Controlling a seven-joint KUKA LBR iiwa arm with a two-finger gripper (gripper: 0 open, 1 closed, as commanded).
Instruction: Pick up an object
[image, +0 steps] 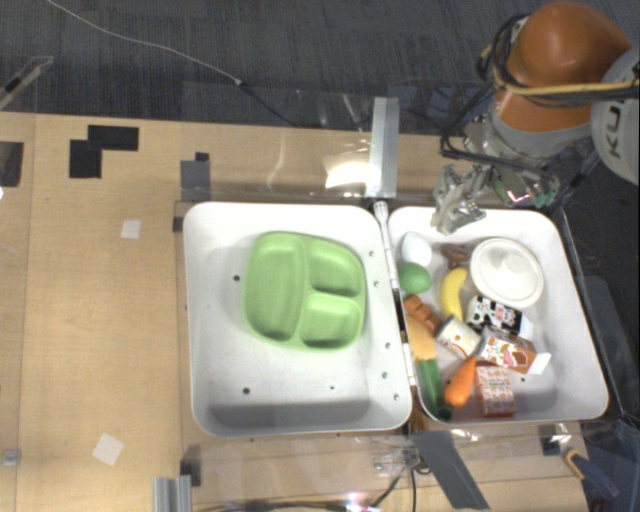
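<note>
My hand (458, 208) above the right bin's (575, 300) far edge, grip state indeterminate, white bowl (507, 270) and banana (455, 291) nearby, green tray (303, 289) in left bin (215, 330)

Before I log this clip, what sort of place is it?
Probably a robotics lab bin-picking bench: two white bins, the left bin holding a green divided plate, the right bin toy food like a banana, with the gripper above.

Pretty evenly lit from overhead, nothing too dim. There's a hot glare patch on the clear panel (345, 175) behind the bins, and the left bin (215, 400) has a soft shadow along its near wall. Overall a bit soft and grainy, small labels unreadable.
</note>
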